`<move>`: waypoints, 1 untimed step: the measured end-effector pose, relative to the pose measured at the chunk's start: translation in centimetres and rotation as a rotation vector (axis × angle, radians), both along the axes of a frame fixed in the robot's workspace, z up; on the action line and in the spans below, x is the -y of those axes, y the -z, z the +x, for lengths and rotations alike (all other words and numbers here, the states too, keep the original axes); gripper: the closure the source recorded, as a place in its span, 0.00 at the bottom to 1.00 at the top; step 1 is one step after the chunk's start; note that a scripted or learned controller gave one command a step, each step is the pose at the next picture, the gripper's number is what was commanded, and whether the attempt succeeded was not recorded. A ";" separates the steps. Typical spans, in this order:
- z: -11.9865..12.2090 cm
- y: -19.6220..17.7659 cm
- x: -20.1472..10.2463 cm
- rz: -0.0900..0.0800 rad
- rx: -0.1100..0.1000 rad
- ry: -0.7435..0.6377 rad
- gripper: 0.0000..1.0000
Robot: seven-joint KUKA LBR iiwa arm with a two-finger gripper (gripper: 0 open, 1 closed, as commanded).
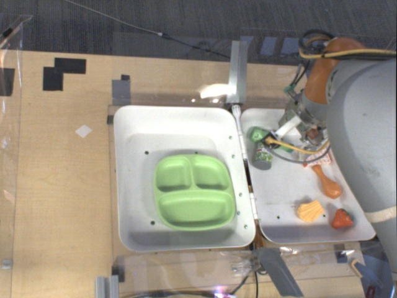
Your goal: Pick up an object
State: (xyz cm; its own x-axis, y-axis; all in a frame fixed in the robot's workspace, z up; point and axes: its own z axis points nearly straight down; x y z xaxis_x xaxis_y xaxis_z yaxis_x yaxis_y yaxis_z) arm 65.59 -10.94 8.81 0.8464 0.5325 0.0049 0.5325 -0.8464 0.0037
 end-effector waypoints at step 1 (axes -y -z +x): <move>0.3 -1.3 -0.3 0.000 0.007 -0.011 1.00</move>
